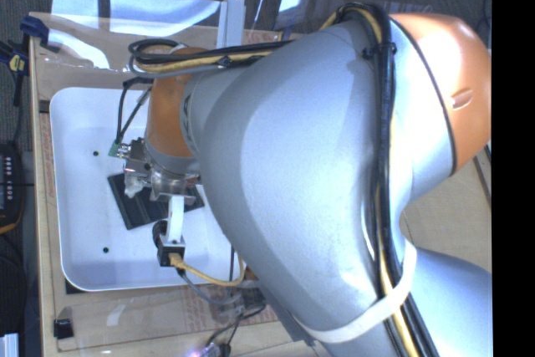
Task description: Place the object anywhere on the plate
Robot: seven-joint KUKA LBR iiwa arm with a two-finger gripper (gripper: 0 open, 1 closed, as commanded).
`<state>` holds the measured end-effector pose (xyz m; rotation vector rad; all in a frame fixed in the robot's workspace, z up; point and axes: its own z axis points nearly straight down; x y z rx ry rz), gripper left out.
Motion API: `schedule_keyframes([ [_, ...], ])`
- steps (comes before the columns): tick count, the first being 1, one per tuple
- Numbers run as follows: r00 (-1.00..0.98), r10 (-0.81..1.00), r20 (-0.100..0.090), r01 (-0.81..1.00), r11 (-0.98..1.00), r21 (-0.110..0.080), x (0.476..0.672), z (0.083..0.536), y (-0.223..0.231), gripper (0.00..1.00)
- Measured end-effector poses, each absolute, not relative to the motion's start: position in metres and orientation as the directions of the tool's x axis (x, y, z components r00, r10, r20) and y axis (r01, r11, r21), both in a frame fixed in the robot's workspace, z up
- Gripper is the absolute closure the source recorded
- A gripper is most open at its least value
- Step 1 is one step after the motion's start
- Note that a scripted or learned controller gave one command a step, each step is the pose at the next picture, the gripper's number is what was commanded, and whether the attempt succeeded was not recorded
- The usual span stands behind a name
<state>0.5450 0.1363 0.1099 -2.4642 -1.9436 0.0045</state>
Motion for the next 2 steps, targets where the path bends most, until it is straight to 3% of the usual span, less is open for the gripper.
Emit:
schedule_keyframes([
  [1,0.165,0.986,0.0,0.986,-0.165,-0.004,0.571,0.192,0.063,1.0],
  [2,0.312,0.95,-0.001,0.95,-0.312,-0.007,0.475,0.091,0.123,1.0],
])
